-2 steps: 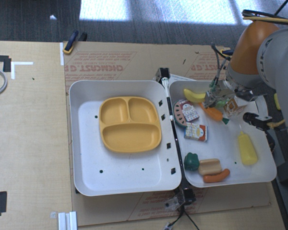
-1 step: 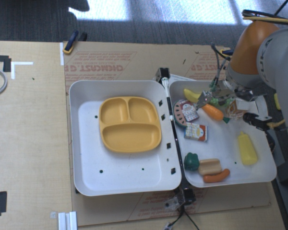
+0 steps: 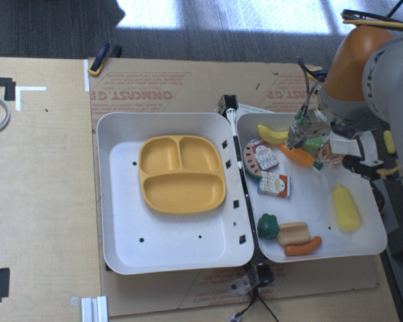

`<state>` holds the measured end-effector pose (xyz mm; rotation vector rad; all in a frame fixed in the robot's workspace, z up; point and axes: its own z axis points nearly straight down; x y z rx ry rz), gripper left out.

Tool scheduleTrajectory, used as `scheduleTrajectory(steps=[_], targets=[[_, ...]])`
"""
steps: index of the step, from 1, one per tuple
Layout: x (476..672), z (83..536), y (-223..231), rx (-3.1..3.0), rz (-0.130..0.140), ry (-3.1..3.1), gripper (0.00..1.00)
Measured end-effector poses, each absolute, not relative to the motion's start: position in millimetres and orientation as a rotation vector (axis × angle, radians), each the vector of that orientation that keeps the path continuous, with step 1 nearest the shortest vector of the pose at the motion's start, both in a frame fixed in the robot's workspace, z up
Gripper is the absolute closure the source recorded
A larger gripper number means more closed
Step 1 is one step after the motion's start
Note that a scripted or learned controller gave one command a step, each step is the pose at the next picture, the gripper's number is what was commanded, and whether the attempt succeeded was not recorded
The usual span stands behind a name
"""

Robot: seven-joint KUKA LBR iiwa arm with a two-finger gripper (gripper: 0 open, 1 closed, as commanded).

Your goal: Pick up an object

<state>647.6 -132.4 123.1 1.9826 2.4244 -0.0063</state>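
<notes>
Gripper (image 3: 302,138) hangs low at right of frame over your orange plastic carrot (image 3: 297,155), probably to grasp it.

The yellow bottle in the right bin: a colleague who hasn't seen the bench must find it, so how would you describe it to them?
Look at the right bin of the two white ones. Near its right wall, apart from the other items, lies the yellow bottle. It is plain yellow, straight and stubby, unlike the curved banana at the bin's top.
</notes>
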Motion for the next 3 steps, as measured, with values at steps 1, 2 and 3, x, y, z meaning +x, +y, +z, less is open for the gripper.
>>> scheduleTrajectory(steps=[1,2,3], targets=[[635.1,381,-164,1.583,0.0,2.71,1.0],[574.2,477,-216,1.143,-0.001,2.919,1.0],[575.4,487,-216,1.139,-0.002,2.915,1.0]])
